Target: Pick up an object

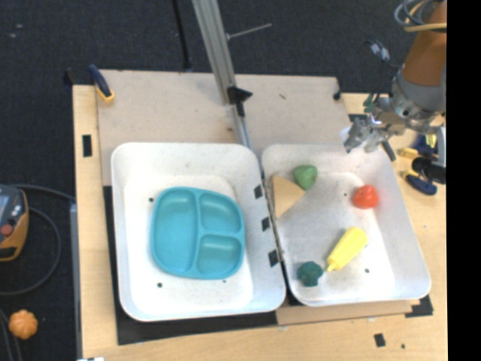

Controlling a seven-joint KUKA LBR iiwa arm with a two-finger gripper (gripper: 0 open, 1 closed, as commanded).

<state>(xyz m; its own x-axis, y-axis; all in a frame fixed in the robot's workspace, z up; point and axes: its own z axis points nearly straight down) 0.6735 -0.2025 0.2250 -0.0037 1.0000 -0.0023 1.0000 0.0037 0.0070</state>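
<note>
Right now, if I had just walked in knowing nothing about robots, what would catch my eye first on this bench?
Most likely the turquoise divided plate, lying alone in the left white bin. Next, the bright toys scattered in the right bin: a red ball, a yellow piece, a green lump beside a tan wedge, and a dark green one. Above that bin's far right corner hangs the arm's hand.
</note>
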